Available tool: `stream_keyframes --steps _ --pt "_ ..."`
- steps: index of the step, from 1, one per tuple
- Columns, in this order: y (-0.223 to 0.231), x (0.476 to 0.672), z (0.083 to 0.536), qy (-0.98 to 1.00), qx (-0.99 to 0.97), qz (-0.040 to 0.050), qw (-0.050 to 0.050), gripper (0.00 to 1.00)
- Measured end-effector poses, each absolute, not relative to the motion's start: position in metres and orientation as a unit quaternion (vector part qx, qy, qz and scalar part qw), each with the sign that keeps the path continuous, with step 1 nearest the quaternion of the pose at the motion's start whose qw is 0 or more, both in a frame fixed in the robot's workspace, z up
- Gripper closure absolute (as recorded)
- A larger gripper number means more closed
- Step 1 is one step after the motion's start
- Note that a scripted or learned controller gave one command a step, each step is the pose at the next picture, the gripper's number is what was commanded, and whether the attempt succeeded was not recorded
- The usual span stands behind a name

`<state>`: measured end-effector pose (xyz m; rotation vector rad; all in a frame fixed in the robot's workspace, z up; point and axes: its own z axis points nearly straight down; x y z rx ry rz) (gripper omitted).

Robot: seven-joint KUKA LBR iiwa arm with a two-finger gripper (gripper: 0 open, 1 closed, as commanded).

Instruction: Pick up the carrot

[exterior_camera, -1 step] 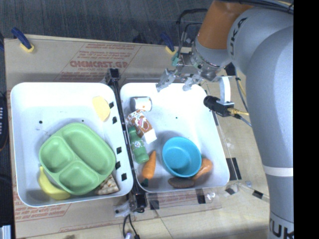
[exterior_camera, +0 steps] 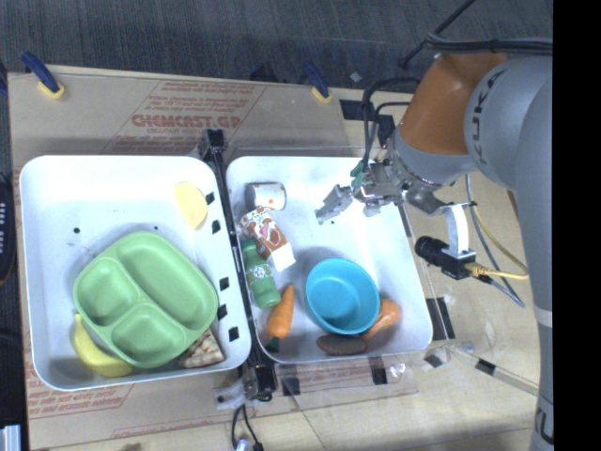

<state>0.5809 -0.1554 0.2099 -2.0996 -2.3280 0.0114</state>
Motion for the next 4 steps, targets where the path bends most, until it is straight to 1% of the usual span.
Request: stream_keyframes --steps 1,2,3,4 --pt "-0.112 0.539 0.144 -0.734 -0.679 0.0047 0.005 0.0" --pt "-0.109 0.477 0.1 -0.736 -0.677 0.0035 -0.006 0.0" --pt "-0.108 0.481 0.113 -0.741 -0.672 0.0016 -0.007 1.0" --pt "-0.067 0.595 0.195 -0.758 -0.652 -0.0003 -0.001 1.0"
